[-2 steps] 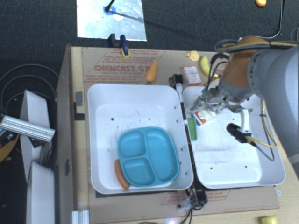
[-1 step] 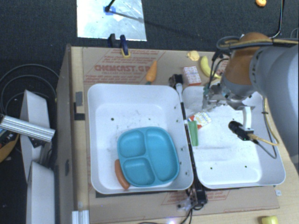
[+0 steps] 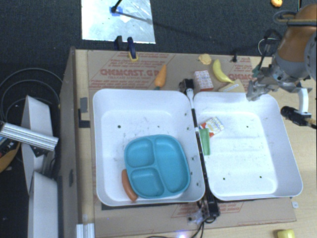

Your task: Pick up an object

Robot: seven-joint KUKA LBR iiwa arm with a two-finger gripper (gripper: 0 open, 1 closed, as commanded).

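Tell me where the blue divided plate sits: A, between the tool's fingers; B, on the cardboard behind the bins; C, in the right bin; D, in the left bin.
D: the blue divided plate lies flat in the left bin, near its front, with an orange sausage-shaped piece beside it.

My left bin (image 3: 106,133) holds a divided tray (image 3: 156,165) near its front edge, a sausage (image 3: 129,185) touching the tray's left; a packet (image 3: 213,125) lies in the right bin (image 3: 277,148).

One fixed camera looks down at a slant from well above the left bin (image 3: 106,113), with the right bin (image 3: 277,148) beside it.
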